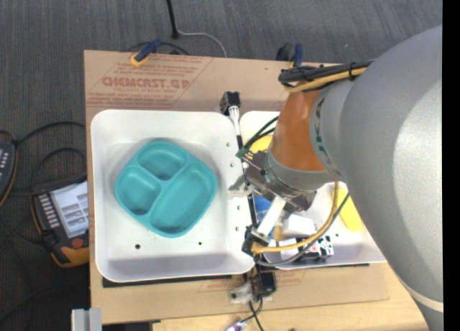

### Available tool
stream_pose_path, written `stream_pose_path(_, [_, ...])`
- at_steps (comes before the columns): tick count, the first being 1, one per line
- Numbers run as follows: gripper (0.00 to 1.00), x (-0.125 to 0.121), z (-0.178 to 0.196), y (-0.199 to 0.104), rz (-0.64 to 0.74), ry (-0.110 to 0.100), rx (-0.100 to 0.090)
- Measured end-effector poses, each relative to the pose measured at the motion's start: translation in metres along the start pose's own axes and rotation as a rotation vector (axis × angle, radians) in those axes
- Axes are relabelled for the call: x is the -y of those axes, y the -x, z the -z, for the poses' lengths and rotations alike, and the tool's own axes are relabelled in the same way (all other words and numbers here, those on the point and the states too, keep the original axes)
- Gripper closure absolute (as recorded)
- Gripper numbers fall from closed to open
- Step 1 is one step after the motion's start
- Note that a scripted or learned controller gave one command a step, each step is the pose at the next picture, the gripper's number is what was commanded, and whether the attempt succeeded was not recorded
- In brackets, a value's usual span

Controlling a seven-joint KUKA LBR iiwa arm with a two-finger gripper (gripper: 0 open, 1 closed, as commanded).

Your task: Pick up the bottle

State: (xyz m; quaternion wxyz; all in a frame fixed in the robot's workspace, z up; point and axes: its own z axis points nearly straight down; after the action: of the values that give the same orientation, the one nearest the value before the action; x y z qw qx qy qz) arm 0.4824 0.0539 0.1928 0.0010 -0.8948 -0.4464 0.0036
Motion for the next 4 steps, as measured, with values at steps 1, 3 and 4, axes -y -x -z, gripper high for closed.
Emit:
stream_pose_path(1, [1.0, 0.0, 0.009, 0.0, 0.001, -0.002, 0.002])
stream_pose_path(3, [0.0, -0.01, -0.009, 0.013, -0.176, 0.0, -0.003])
stream_pose_path(4, [0.0, -0.008, -0.009, 0.01, -0.617, 0.001, -0.003])
